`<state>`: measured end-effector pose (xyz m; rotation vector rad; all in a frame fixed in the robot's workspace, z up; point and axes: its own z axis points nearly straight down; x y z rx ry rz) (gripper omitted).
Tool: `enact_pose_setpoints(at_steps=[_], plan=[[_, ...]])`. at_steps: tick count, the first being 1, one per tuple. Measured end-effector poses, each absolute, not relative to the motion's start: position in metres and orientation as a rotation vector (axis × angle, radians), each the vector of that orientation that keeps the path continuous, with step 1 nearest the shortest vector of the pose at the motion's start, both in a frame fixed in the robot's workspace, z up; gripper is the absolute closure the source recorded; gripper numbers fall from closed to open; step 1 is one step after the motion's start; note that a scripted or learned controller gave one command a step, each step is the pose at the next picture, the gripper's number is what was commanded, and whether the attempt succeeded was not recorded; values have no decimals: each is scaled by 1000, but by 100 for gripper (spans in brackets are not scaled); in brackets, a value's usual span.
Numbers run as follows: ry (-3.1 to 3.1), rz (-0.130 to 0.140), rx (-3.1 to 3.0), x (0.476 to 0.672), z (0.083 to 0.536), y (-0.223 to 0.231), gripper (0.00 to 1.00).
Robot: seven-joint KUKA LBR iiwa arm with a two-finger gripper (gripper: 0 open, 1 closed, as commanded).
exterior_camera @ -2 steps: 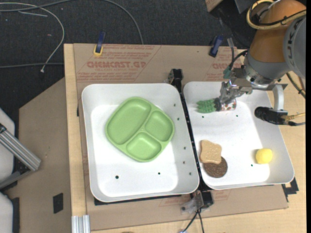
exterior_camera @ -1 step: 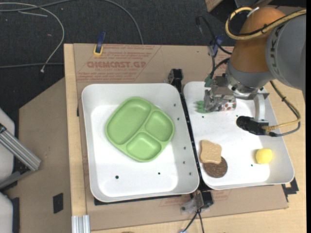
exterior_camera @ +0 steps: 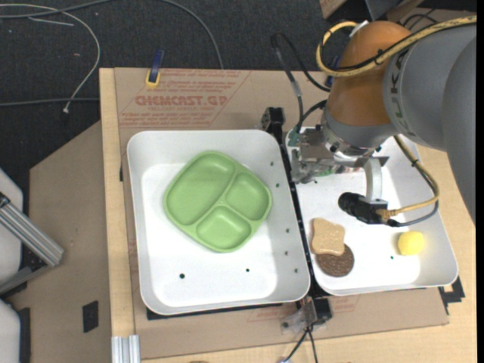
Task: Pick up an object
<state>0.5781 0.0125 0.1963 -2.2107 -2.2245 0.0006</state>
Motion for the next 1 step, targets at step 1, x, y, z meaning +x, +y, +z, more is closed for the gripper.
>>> enact_pose_setpoints(at_steps=[1], plan=[[-2224,1,-2211,552,196,63,100]])
